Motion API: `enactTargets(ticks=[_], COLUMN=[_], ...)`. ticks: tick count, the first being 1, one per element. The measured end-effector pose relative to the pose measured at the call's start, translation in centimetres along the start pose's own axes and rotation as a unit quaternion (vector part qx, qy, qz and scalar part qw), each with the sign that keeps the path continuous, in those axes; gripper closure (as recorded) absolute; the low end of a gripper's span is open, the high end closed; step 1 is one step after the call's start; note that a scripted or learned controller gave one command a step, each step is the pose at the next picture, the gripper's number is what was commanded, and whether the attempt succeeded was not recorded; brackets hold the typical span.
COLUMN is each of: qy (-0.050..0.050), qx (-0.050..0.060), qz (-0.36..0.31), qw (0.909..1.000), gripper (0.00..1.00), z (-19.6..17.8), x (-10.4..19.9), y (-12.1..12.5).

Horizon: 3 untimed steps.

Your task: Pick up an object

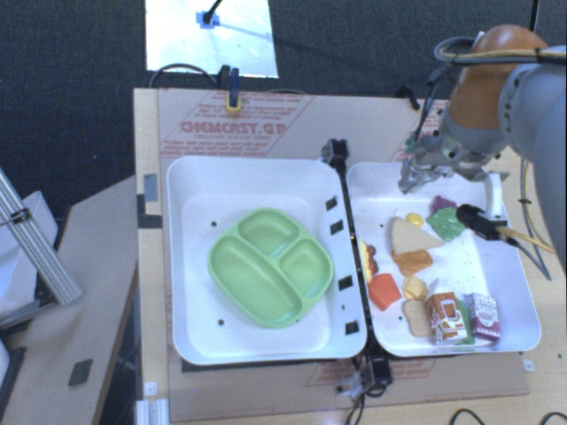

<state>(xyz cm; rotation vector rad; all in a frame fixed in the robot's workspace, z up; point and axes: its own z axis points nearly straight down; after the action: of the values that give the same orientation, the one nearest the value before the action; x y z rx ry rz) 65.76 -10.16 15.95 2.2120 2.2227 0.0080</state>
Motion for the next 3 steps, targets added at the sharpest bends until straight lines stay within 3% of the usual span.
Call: enactTargets(ticks=[1, 2, 3], qy=[0.000, 0.000, 0.001], qx=[0.000, 0.002, 0.004], qz=[0.001, 0.001, 0.000], qw=[1.0000, 1.0000, 1.0000], gripper=[1.00, 1.00, 1.00], z=[-5.5, -6.6, -7.5], x=[-0.8, -0.8, 2.2], y=[-0.5, -0.3, -4.2])
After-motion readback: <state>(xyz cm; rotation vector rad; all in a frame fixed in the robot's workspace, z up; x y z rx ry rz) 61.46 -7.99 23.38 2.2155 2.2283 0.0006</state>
